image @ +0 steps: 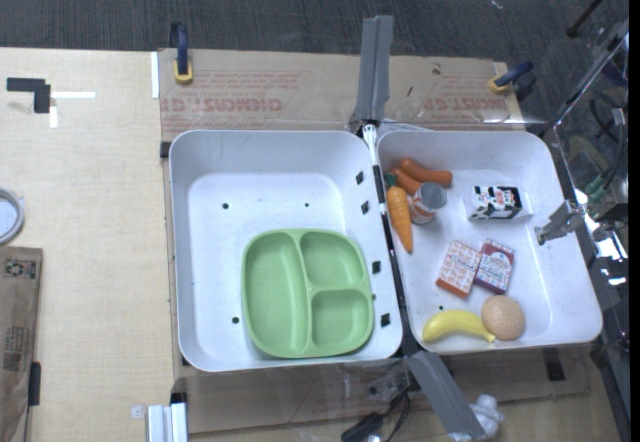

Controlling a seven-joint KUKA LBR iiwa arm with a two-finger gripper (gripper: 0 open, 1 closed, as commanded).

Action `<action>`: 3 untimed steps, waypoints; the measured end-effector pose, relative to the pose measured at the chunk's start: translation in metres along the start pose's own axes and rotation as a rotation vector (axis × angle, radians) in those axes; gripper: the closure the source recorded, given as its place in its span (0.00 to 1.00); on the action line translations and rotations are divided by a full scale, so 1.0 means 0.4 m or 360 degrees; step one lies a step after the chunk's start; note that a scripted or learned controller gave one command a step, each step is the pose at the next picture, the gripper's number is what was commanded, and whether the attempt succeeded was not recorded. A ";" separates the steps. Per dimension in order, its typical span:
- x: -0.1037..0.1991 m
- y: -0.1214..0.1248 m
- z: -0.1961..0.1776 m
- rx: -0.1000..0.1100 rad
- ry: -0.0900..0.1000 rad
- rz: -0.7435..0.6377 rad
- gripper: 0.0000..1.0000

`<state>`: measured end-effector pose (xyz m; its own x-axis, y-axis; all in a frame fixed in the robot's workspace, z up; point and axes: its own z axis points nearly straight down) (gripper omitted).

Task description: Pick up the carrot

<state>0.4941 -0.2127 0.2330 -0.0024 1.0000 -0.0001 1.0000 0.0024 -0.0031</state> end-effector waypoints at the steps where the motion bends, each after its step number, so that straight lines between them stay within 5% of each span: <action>1: 0.190 -0.005 0.208 0.0000 0.0001 -0.0166 0.00; 2: 0.380 -0.040 0.106 -0.0002 -0.0001 0.0176 0.00; 3: 0.486 0.089 0.107 0.0003 -0.0004 0.0692 0.00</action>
<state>0.5292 -0.0182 0.1900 0.4189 0.9080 -0.0041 0.9080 -0.4189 -0.0042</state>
